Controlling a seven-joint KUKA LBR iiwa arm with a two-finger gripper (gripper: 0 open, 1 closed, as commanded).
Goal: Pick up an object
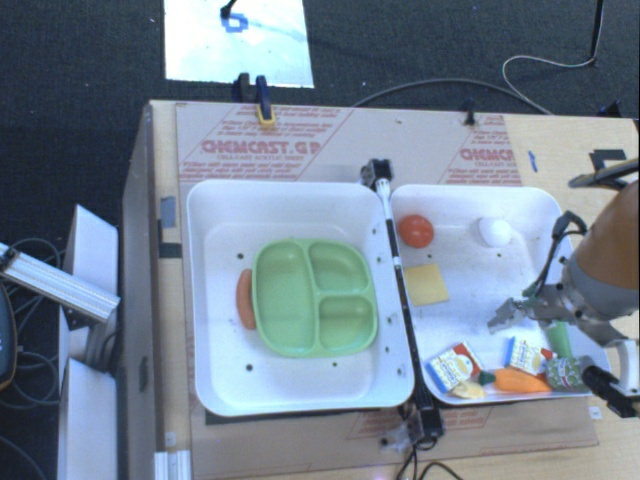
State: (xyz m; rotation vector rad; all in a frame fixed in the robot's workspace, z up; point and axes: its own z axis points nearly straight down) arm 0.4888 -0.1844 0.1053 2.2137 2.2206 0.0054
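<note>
The right bin [470, 206] holds a red tomato [416, 231], a white egg-shaped piece [493, 231] and a flat yellow cheese square [427, 284]. Along its near edge lie a small printed packet [452, 366], an orange carrot [517, 380], a blue-and-white carton [523, 354], a green bottle [558, 340] and a green packet [565, 373]. My gripper [545, 320] hangs low over the right side of this bin, just above the carton and the green bottle. Nothing is seen held in it.
The left bin [215, 268] bears a green divided plate [314, 297] with an orange-red sausage [245, 299] beside its left rim. A black divider rail [393, 253] runs between the bins. The arm's orange band [612, 253] sits over the right bin's right wall.
</note>
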